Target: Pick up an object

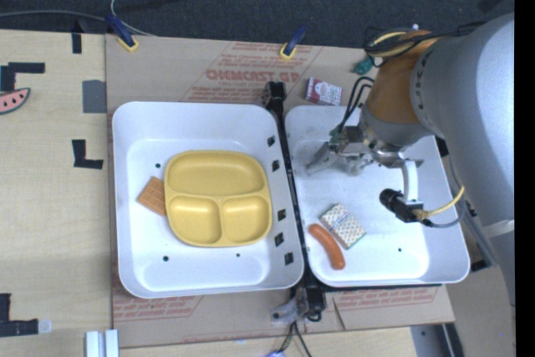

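The fingers (316, 162) reach toward the left from the gripper (322, 156), low over the far-left part of the right bin (435, 263); whether they are apart or together cannot be told from this angle, and nothing is seen between them. The arm (468, 96) enters from the right, its orange band above the wrist. Candidate objects in the right bin: a sausage (328, 247) lying on a slant near the front-left corner, and a patterned packet (343, 225) just beside it on its far right side, the two close or touching. Both lie nearer the camera than the fingers and apart from them. The left bin (125, 180) holds a yellow divided tray (219, 197) at its centre, with a brown cracker (152, 196) partly tucked under the tray's left edge. On the tabletop (50, 205), beyond the right bin, lies a small box (323, 91).
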